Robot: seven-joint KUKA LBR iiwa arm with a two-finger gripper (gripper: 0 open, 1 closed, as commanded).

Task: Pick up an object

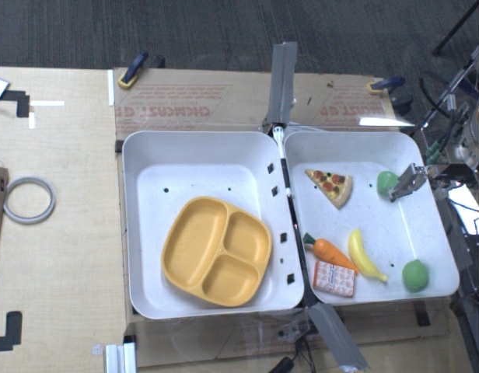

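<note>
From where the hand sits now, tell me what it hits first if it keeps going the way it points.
The hand points toward the view's left and slightly down. The green toy at its tip comes first, though depth is unclear and it may already touch it. Beyond lies the pizza slice.

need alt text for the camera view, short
A metal two-finger gripper sits beside a green round toy in the right white bin, which also holds toy pizza slice, carrot, banana. The left white bin holds a yellow divided plate.
</note>
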